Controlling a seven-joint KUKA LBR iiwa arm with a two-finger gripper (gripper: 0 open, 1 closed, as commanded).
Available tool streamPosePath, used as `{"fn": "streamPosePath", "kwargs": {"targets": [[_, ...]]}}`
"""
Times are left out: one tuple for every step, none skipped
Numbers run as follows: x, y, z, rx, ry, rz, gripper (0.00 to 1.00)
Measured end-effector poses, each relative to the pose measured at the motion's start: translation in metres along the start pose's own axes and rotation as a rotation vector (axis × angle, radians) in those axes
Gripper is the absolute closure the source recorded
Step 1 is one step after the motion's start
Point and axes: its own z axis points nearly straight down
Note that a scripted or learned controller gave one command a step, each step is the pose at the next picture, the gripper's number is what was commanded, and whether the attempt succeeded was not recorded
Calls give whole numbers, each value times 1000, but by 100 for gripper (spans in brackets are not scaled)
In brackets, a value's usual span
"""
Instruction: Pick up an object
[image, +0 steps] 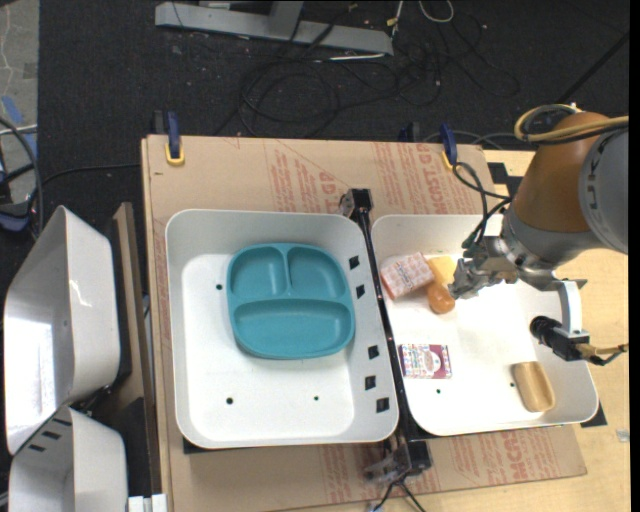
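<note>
Poised with gripper (462, 283) touching the orange object (441, 297), apparently to grasp it; finger state impossible to tell.

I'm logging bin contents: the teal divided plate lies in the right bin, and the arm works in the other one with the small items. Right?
Not quite. The camera view shows the teal divided plate in the left bin. The gripper is over the right bin with the small items.
</note>
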Motion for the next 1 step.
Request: {"fn": "streamPosePath", "kwargs": {"targets": [[-7, 5, -46, 0, 0, 1, 100]]}}
